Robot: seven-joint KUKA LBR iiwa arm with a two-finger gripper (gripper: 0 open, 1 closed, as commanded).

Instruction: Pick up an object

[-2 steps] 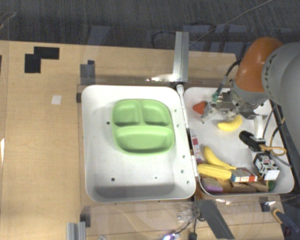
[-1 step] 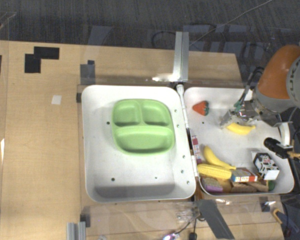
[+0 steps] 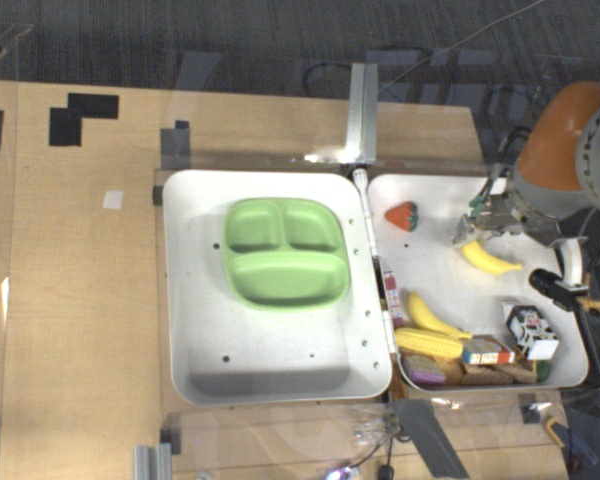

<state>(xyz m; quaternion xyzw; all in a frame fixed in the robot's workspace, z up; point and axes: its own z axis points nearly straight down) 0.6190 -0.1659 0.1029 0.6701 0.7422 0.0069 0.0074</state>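
left bin: white — holds a green divided plate
bench: light wood — black marks at far left

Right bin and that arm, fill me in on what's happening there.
The grey arm reaches in from the right, and its gripper sits low over the right bin, just above a yellow banana. Nothing shows between its fingers, so no object has been picked up yet. The same bin also has a strawberry, a second banana, a corn cob and some small boxes along the near edge. The left bin has a green divided plate.
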